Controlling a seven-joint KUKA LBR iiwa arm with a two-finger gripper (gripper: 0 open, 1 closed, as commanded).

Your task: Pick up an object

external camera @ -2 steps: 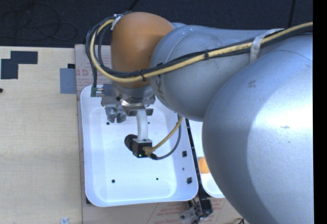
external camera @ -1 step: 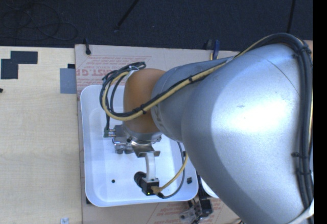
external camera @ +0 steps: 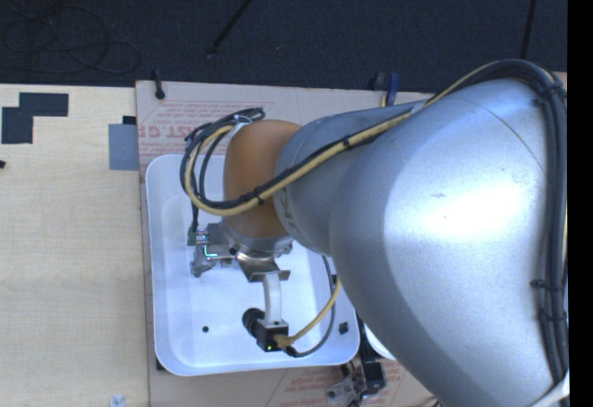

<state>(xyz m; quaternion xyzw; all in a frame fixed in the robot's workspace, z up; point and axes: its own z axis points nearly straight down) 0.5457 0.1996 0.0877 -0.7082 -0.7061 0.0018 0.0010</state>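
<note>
White plastic bin (external camera: 174,317) sat on a brown cardboard sheet (external camera: 278,113) w/ red print on it, & the sheet stuck out past the bin's far edge. The big grey arm (external camera: 435,238) came in over the bin's right side & hid most of that side. Its orange band (external camera: 252,175) was above the middle of the bin, w/ yellow & black cables (external camera: 199,175) looping over the bin's far-left part. The gripper (external camera: 211,255) hung under the band, low inside the bin, a bit left of the bin's middle. I couldn't tell if it was spread wide or closed up, bc the view looked down on it from above & the metal bits ran together. For sth to pick up, the bin's floor had a tiny dark speck (external camera: 206,331) near the bin's front-left corner, well apart from the gripper, & a small dark bit (external camera: 342,328) close to the bin's right wall, next to the arm. Both were too small to tell what they were. Just right of the bin, under the arm, a sliver of the 2nd white bin (external camera: 378,342) peeked out. Left of the bin lay the pale wood bench (external camera: 65,266) w/ a grey square (external camera: 121,146) near the bin's far-left corner.
</note>
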